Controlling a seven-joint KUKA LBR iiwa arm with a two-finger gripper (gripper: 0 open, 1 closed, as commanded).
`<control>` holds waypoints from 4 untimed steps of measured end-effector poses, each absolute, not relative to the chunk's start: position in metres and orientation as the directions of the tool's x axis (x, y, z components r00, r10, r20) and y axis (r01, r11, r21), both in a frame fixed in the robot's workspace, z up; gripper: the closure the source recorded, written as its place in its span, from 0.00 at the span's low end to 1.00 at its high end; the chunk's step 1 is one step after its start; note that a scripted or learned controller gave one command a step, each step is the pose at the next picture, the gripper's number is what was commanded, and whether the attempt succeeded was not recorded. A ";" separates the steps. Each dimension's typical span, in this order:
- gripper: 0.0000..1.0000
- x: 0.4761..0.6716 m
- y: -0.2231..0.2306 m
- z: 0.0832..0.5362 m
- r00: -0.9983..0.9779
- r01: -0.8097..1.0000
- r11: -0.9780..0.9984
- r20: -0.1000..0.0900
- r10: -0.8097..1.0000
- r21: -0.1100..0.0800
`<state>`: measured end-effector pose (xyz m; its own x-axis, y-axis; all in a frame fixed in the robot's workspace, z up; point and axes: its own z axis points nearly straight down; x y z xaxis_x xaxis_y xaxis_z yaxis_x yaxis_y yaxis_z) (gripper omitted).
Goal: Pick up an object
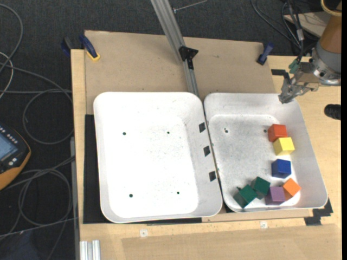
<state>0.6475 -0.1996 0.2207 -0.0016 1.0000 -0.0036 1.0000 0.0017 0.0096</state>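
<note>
The grey arm with its orange band (332, 15) runs off the top right corner, so most of it is cut away. Its small dark two-finger gripper (286, 95) is too tiny to read (fingers just a smudge). The purple cube (277, 194) sits partly behind the orange cube (291, 187). The yellow-edged handheld device (10, 155) is clipped at the left edge.

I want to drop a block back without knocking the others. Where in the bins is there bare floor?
The left bin has bare floor from wall to wall. In the right bin, the upper-left floor is free, bordered by the red block and the green blocks. Its right side and lower right corner are crowded. The pincer hangs over the top-right rim.
</note>
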 end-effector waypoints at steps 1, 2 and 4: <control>1.00 0.648 -0.199 0.207 -0.002 1.000 0.002 -0.001 1.000 -0.001; 1.00 0.630 -0.139 0.207 -0.006 1.000 0.006 0.003 1.000 -0.001; 1.00 0.603 -0.037 0.215 -0.006 1.000 0.006 0.004 1.000 -0.002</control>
<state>0.6034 -0.0369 0.2151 -0.0065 1.0000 0.0039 1.0000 0.0065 -0.0020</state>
